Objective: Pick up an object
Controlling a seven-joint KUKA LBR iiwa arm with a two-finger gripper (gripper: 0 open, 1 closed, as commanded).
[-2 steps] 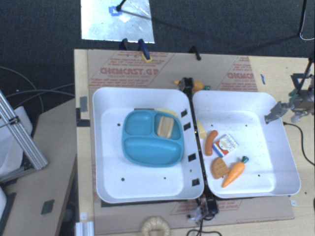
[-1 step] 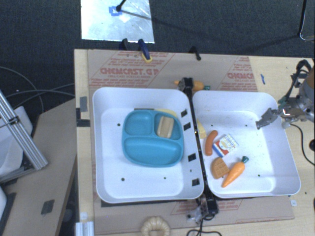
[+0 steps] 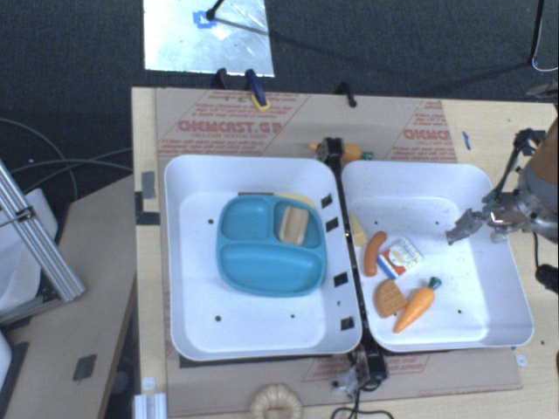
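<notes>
The right bin [image 3: 410, 182] holds a sausage [image 3: 374, 253], a small white packet with red and blue print [image 3: 401, 257], a round brown cookie [image 3: 389, 298] and an orange carrot [image 3: 415, 307]. My gripper [image 3: 463, 227] reaches in from the right edge and hangs over the right part of that bin, apart from the toys and to the right of the packet. Nothing shows between its fingers. In the left bin [image 3: 196, 321] a blue divided plate [image 3: 262, 256] carries a tan bread-like piece [image 3: 293, 225].
Both bins rest on a cardboard sheet [image 3: 227, 125] on the bench. A blue and yellow clamp [image 3: 256, 90] sits at the back edge. A metal frame [image 3: 31, 243] stands at the left. A pale ring [image 3: 277, 402] lies at the front edge.
</notes>
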